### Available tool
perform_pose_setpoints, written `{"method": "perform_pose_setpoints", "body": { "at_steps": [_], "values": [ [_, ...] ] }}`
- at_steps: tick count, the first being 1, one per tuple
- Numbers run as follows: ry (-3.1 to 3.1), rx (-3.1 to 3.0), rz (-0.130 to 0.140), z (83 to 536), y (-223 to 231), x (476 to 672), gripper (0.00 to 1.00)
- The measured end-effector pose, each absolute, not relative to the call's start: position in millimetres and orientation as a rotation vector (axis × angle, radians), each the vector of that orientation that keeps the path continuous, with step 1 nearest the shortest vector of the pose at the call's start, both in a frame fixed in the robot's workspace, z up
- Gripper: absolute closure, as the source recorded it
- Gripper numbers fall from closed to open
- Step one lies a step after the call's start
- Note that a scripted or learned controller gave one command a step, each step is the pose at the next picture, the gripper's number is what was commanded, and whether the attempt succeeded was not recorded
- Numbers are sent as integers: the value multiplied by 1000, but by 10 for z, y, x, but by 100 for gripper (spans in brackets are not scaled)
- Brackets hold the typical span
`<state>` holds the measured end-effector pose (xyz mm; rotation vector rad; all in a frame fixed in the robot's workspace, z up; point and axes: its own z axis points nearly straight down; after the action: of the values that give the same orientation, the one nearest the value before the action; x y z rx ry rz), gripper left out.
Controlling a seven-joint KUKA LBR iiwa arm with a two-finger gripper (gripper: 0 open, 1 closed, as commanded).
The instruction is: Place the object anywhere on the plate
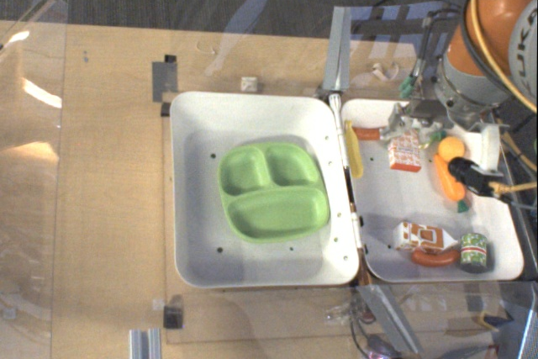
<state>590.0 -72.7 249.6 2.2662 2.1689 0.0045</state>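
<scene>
My gripper (418, 124): low over the back of the right bin (504, 265), right above a small red-and-white carton (405, 154); I cannot tell how it is set.
Likely object: that carton, lying on the bin floor, with nothing showing it lifted.
Close neighbours: a red sausage (366, 132) just left of it, orange pieces (450, 168) to its right, a yellow strip (352, 149) along the bin's left wall.
Near end of bin: another carton (424, 236), a second sausage (433, 257), a green can (473, 251).
Plate (273, 190): green, three compartments, in the left bin (193, 256), well apart from me.
Risk: the crowding could make me catch the sausage too, or tip the carton and come up with nothing.
</scene>
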Motion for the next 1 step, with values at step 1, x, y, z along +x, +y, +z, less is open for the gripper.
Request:
{"method": "perform_pose_setpoints", "body": {
  "at_steps": [1],
  "values": [
    [2389, 2035, 6, 1848, 205, 5764, 100]
  ]
}}
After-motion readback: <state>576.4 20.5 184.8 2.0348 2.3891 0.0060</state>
